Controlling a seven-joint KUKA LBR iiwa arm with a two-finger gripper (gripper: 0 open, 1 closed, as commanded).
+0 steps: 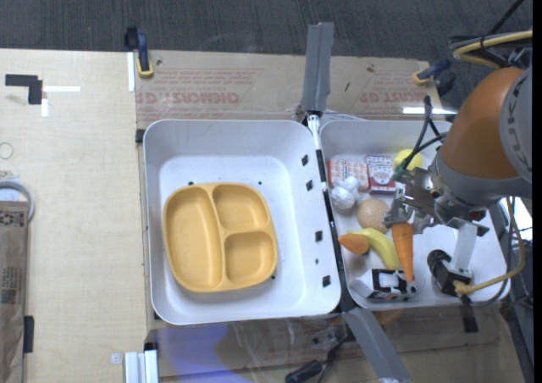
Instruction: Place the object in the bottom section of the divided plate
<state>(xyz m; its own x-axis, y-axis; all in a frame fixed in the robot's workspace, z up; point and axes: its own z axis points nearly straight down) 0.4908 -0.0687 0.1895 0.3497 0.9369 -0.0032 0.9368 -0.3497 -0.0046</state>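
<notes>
Two-finger gripper [405, 219] over rt bin, closed on top end of orange plastic carrot [404, 252], long axis hanging toward 6 o'clock. Yellow three-section divided plate [222, 235] in lt bin, lying at 9 o'clock from gripper, well apart; bottom section at plate's lower rt.

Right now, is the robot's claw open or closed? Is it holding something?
Claw: it hangs over the right bin, right above the carrot. Open or closed cannot be told from this view, nor whether it grips the carrot.
</notes>
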